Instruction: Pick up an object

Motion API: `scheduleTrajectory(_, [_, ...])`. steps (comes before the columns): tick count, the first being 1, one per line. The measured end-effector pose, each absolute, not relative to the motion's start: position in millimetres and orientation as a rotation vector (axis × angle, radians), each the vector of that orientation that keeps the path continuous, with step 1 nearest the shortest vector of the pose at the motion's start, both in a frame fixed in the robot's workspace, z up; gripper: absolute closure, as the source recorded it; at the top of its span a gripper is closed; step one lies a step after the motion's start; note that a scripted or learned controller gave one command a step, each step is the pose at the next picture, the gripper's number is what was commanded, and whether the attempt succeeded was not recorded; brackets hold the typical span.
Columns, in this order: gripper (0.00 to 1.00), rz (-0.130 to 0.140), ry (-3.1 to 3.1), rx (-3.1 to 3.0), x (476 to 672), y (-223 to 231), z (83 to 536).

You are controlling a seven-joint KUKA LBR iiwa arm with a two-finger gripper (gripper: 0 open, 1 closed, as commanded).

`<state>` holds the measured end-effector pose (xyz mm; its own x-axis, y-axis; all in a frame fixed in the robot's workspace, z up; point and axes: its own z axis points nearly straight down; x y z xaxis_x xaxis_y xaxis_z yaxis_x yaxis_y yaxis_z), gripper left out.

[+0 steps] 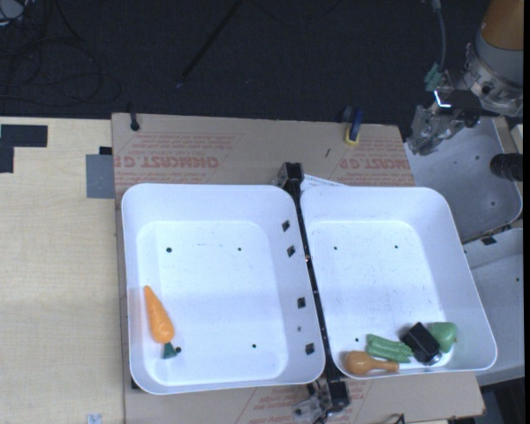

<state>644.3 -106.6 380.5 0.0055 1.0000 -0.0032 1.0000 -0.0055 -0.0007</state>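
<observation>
An orange carrot [158,317] with a small green top lies near the front left corner of the left bin [208,203]. In the right bin [384,206], along the front wall, sit a tan pear-shaped piece [368,363], a green pod [389,349], a black block [421,342] and a green rounded piece [442,333], all close together. My gripper [429,134] hangs at the upper right, beyond the back right corner of the right bin and well above the bench, far from every object. Nothing shows between its fingers.
Both bins rest on a brown cardboard sheet [247,153] with a black divider clip strip [302,272] between them. A blue-yellow clamp [354,127] stands at the cardboard's back edge. A wooden benchtop [44,272] lies to the left, a grey metal plate [477,170] to the right.
</observation>
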Motion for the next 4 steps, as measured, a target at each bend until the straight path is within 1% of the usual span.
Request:
scheduleTrajectory(1, [1.0,0.004,2.225,2.217,624.7,-64,434])
scheduleTrajectory(2, [1.0,-0.017,2.221,2.235,641.7,-166,254])
scheduleTrajectory(3, [1.0,0.003,2.222,2.218,644.5,-139,307])
scheduleTrajectory(4, [1.0,0.002,2.223,2.217,644.3,-99,352])
